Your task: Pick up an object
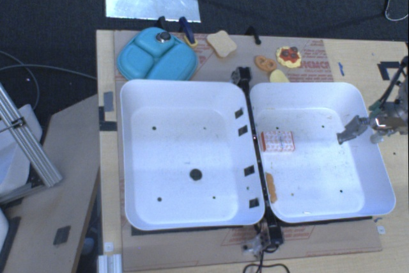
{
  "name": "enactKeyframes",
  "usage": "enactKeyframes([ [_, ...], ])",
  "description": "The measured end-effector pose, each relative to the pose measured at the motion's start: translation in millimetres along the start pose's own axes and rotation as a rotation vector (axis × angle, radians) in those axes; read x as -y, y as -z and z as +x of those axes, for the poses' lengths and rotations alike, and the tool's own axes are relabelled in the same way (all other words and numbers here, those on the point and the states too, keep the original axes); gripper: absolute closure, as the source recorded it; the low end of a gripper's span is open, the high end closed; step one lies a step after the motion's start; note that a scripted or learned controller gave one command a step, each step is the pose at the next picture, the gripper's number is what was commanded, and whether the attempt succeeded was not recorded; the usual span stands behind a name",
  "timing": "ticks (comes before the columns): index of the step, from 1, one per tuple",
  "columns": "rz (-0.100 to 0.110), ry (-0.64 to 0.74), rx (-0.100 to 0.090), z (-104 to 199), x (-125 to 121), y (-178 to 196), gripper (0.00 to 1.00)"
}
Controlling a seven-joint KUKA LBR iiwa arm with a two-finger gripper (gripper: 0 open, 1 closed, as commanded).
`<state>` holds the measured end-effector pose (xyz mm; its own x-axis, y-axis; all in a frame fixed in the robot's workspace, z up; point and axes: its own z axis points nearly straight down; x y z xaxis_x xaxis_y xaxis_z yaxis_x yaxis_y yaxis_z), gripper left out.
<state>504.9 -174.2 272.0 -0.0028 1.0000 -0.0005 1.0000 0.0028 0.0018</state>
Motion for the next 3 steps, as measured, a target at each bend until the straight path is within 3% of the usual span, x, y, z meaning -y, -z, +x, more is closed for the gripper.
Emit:
enactKeyframes([
  [1, 0.012, 0.007, -0.007, 82.0, 18.7, -146.9, 0.0],
  [2, -0.005, 0.018, -0.008, 259.6, 7.6, -85.2, 0.0],
  [3, 0.001, 0.006, -0.002, 315.6, 10.3, -192.0, 0.0],
])
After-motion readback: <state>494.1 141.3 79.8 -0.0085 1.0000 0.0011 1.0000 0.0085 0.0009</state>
